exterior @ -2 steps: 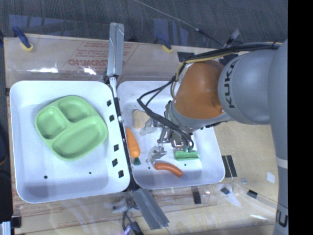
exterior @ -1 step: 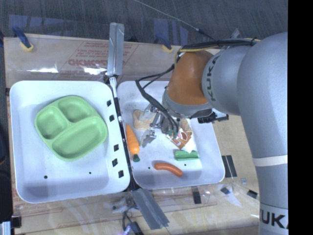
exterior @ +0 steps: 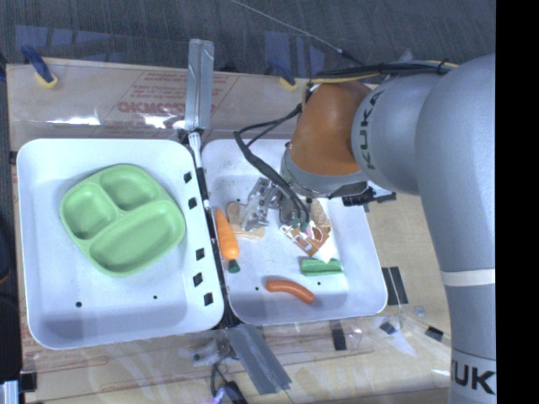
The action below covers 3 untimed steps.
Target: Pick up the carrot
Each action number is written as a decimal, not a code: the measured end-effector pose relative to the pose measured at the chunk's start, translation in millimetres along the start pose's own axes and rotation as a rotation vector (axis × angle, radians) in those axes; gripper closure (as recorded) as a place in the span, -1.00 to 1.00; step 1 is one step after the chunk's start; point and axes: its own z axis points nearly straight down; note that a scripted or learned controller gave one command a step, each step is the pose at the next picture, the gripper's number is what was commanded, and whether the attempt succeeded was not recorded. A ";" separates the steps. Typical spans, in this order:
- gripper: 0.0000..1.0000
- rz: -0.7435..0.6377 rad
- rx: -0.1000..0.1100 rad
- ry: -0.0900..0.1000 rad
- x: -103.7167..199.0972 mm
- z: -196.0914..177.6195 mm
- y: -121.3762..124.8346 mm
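Observation:
The carrot (exterior: 226, 236) is orange with a dark green stub at its near end. It lies along the left wall of the right bin (exterior: 360, 269). My gripper (exterior: 268, 204) hangs over the middle of that bin, a short way right of the carrot and not touching it. Its metal fingers point down toward a pale food piece (exterior: 242, 222). Nothing shows between them.
The right bin also holds an orange sausage (exterior: 290, 289) near the front, a green piece (exterior: 321, 266) and a brown patterned item (exterior: 310, 232) under the wrist. A green divided plate (exterior: 123, 218) lies in the left bin (exterior: 50, 310). My arm covers the bin's right rear.

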 end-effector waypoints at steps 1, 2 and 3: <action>1.00 -0.009 0.000 -0.002 -0.8 -10.3 1.9; 1.00 -0.019 0.001 -0.005 -1.7 -20.5 3.8; 1.00 -0.021 -0.004 0.012 57.8 -87.7 61.6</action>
